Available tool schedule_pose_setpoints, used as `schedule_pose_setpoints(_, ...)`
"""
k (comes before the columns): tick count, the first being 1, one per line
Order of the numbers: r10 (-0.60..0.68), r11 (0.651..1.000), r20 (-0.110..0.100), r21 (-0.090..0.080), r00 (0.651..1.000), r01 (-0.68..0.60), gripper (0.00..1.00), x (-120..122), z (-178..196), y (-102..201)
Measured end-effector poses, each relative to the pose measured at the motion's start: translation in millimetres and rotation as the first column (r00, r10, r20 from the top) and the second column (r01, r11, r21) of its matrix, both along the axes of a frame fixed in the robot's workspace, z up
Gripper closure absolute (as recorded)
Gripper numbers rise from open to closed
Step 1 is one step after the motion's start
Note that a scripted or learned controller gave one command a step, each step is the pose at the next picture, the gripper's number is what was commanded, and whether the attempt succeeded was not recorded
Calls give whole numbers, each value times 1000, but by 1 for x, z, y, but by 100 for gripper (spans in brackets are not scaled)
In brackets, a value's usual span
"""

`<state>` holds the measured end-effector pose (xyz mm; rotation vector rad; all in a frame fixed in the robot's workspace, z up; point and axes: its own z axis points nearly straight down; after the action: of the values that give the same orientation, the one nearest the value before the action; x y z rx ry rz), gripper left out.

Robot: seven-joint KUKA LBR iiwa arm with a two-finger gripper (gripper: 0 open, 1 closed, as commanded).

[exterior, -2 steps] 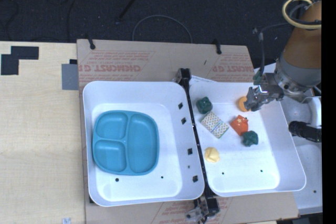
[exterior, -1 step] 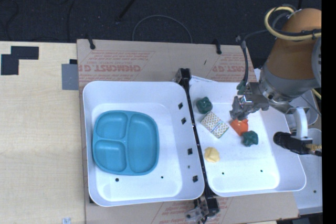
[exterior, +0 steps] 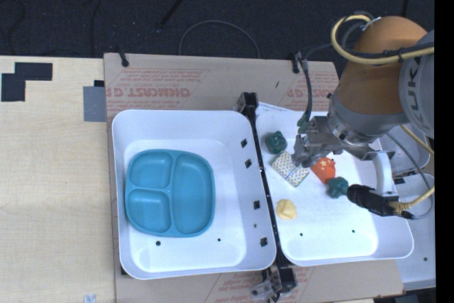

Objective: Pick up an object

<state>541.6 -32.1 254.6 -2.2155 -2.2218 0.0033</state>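
Observation:
My gripper hangs low in the right bin, directly over the far edge of a white patterned card-like packet. An orange-red object lies just right of the gripper, with a teal lump beside it. A second teal object sits up and left of the gripper, near the bin's divider. A small pale yellow object rests below the packet. I see nothing held between the fingers.
The left bin holds a blue three-compartment plate. A black divider rail runs between the two bins. The near half of the right bin is bare white floor.

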Motion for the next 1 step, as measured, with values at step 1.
schedule_pose_setpoints(1,0,1000,-3,0,1000,0,100,-21,-12,43)
